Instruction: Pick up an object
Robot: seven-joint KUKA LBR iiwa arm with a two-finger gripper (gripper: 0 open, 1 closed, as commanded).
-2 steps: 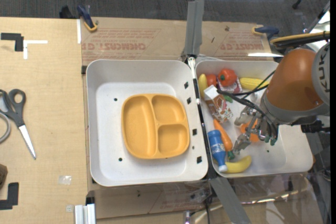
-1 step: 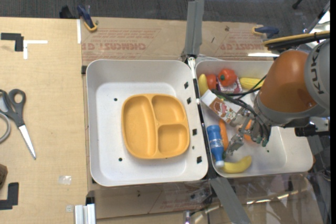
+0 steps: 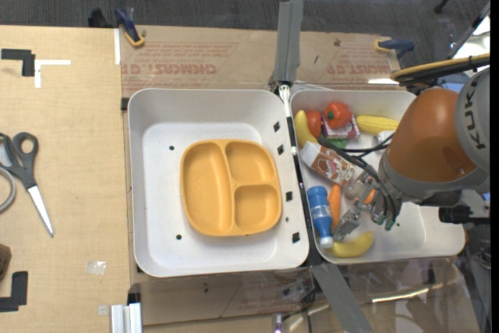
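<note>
Camera view looks down on the counter [image 3: 62,168] with two white bins side by side. Nearest in the right bin [image 3: 437,242], a yellow banana [image 3: 355,245] lies against the front wall, and the tool [image 3: 352,224] hangs just above it, angled down to the left from the grey arm [image 3: 433,148] with its orange band; whether its fingers are apart or together, I cannot tell, and nothing shows clearly between them. Just beside the tool lie a blue bottle [image 3: 318,213] and an orange carrot [image 3: 335,203]. Further back sits a carton with a red label [image 3: 331,161], then a red tomato [image 3: 337,115], a yellow corn cob [image 3: 376,123] and a second yellow fruit [image 3: 301,126] by the bin's left wall. The left bin [image 3: 156,191] holds a yellow divided plate [image 3: 231,187]. Scissors [image 3: 27,175] lie on the counter far left.
</note>
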